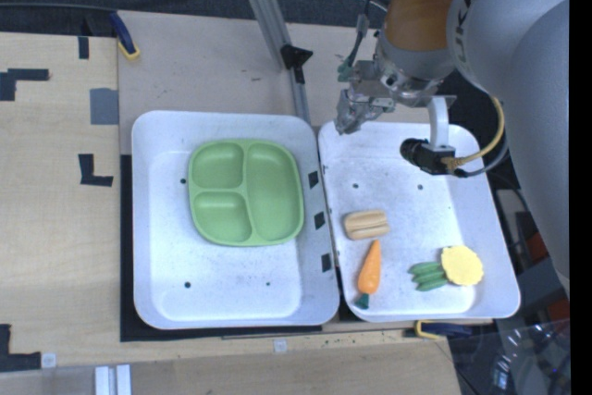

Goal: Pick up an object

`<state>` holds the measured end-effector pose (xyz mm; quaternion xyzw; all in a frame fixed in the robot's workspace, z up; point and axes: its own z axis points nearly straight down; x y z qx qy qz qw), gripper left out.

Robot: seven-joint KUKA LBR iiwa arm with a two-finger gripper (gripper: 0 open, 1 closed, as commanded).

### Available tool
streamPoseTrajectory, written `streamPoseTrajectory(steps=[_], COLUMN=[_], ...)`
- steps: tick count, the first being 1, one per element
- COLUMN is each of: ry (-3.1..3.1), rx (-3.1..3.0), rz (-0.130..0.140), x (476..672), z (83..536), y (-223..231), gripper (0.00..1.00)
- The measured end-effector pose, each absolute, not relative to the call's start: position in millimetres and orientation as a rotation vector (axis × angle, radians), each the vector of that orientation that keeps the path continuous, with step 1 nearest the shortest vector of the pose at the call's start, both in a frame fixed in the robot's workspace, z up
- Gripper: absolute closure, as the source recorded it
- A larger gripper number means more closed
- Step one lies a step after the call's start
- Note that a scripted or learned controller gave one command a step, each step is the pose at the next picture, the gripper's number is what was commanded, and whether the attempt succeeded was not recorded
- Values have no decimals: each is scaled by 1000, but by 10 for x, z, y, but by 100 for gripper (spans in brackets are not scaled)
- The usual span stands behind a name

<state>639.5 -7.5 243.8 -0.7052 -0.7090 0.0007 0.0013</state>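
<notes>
Over the right bin's (481, 199) far-left corner, gripper (351, 117) hangs with finger state unreadable from this angle, nothing visibly held, while hot dog bun (364, 224), carrot (370, 267), green beans (426, 274) and yellow piece (462, 265) lie nearer, green plate (246, 191) in left bin (157, 227).

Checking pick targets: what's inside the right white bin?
The right white bin holds a tan bread roll, an orange carrot, a green pea pod and a yellow piece. The grey arm covers its far corner.
</notes>
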Motion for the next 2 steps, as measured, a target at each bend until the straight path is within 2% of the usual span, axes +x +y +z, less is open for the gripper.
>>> streamPoseTrajectory(steps=[1, 2], ry=[-2226, -2228], rx=[-2212, -2213], rz=[3, -1], x=[6364, 6412], z=[2253, 2336], y=[462, 948], gripper=[100, 100])
